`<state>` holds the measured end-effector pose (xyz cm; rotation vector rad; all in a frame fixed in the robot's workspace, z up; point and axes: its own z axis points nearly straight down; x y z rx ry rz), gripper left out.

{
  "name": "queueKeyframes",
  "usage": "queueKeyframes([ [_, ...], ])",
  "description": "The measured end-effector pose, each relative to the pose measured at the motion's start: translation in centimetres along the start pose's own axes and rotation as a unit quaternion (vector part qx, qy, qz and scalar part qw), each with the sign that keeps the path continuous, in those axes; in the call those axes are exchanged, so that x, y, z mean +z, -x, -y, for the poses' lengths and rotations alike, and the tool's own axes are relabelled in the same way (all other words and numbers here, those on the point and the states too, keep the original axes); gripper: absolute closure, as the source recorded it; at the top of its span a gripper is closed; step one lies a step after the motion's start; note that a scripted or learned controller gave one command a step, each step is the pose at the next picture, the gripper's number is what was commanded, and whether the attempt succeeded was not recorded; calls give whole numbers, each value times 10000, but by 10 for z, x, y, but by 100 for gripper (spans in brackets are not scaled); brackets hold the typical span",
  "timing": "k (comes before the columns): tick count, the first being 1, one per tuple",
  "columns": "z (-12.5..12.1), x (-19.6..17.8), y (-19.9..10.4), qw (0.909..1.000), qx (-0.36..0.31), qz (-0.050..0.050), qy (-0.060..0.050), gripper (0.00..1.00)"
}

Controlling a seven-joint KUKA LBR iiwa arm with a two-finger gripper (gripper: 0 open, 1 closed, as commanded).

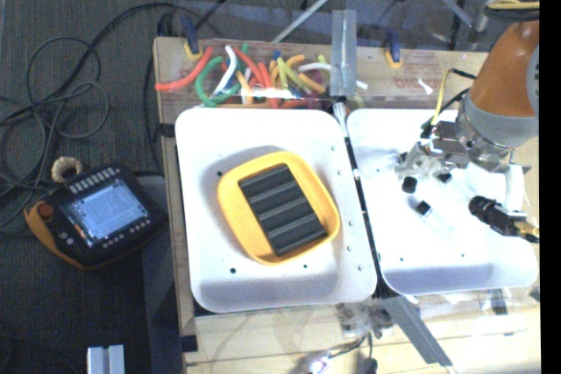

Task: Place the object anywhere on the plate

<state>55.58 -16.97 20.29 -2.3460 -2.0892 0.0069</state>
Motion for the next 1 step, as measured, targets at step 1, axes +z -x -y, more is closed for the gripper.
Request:
queueKeyframes([
  [1, 0, 0, 0, 10000, 1, 0, 2, 0],
])
